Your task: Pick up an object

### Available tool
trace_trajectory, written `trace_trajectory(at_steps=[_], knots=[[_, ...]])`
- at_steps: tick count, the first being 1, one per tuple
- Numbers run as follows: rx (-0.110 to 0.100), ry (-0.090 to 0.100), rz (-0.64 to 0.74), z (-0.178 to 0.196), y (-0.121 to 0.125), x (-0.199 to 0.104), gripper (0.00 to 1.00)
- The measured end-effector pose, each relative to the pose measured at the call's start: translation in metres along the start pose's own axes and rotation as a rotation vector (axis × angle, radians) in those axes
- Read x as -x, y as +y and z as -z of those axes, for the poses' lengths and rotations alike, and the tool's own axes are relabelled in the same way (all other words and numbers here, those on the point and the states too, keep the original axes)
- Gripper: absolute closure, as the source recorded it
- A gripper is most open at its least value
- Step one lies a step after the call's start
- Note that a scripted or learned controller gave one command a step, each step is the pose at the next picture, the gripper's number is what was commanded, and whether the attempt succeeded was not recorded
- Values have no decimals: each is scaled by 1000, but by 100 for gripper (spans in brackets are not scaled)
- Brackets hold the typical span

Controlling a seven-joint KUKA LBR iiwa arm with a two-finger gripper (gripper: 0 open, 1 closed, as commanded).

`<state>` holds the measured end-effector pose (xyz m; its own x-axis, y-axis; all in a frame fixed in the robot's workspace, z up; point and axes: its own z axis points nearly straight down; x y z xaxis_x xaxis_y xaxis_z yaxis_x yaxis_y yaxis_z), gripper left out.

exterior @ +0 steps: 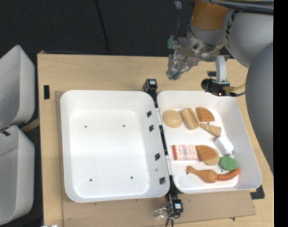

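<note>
A slanted overhead picture of a wooden bench bearing two shallow white bins side by side. The left bin (106, 145) fills the middle of the frame. The right bin (243, 122), in the lower right, holds all the toy food, likely gathered there so you can pick from one bin and drop into the other.

Along that bin's upper part lie a round bun (171, 118), a bread roll (189, 118) touching it, and an orange toast slice (205, 114). Just below the toast is a cheese wedge (211, 129), then a white block (223, 144). Lower down sit a red-and-white packet (184, 152), a brown wedge (207, 154) touching it, a green piece (228, 163), a drumstick (203, 174) and a red sausage (229, 175) near the bottom edge.

Your gripper (174, 74) hangs in the upper right of the frame, above the bench beyond the bins' far rim, near the seam between them. Whether its fingers are apart or together cannot be told; nothing is seen in them.

The nearest pieces, the bun and roll, lie below the gripper in the picture, slightly right. Reaching them looks to call for a move inward over the rim and then down.
</note>
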<state>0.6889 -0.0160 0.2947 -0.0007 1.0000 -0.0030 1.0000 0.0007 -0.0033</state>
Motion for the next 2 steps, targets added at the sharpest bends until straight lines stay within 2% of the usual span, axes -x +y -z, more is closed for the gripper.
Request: trace_trajectory(at_steps=[1,2], knots=[[0,0,0,37,-6,6,100],[0,1,-1,95,-12,18,100]])
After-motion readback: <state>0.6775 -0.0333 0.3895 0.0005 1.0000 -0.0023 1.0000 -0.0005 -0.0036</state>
